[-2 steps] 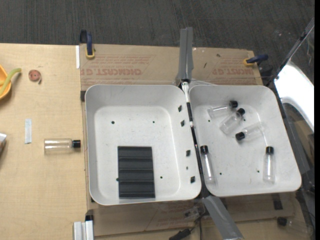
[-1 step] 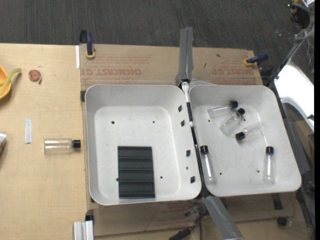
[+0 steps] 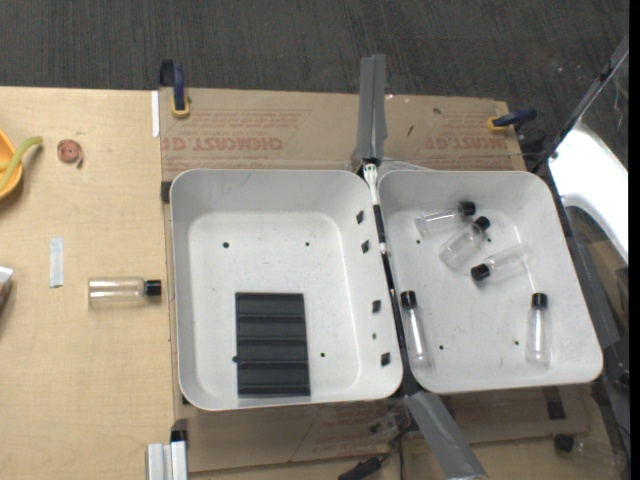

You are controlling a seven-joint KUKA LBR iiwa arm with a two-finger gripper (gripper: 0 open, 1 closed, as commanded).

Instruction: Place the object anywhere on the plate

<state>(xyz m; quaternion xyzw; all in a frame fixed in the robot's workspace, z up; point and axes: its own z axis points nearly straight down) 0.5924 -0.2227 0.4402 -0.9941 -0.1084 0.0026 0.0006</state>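
Observation:
A black ridged rectangular plate [image 3: 271, 345] lies flat in the left bin [image 3: 200, 208], toward its front edge. Several clear vials with black caps are scattered in the right bin [image 3: 560, 368]. Three of them cluster at the back: one vial [image 3: 440, 224], a second [image 3: 462, 245] and a third [image 3: 500, 262]. A long vial [image 3: 414, 333] lies along the bin's left wall. Another vial [image 3: 538, 335] lies near the front right corner.
On the wooden bench left of the bins lie a capped clear vial [image 3: 118, 289], a white strip [image 3: 56, 263], a small pink disc [image 3: 68, 150] and a yellow object [image 3: 10, 163]. Clamps [image 3: 176, 90] hold the cardboard sheet [image 3: 260, 133]. A white curved body [image 3: 592, 180] stands at the right.

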